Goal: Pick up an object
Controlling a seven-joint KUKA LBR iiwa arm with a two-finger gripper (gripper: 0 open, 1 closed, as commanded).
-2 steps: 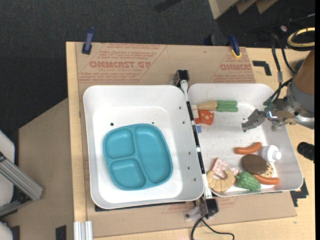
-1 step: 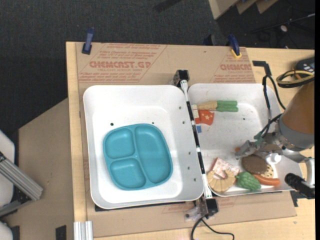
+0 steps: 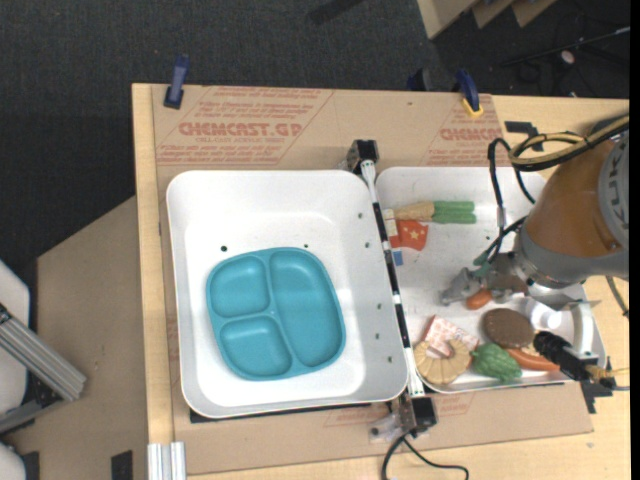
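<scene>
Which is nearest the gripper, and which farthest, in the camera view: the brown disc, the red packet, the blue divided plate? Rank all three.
Measured from the gripper:
1. Brown disc, just below it in the right bin.
2. Red packet, up-left by the divider.
3. Blue divided plate, in the left bin.

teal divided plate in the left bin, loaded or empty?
Empty. The teal divided plate lies flat, right side up, in the left bin, and all three compartments show bare teal. The toy food sits in the right bin.

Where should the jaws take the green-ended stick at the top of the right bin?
Probably mid-length on the stick, coming straight down with the jaws across its narrow width. It lies flat and lengthwise left to right, with bare bin floor along its near side.
</scene>
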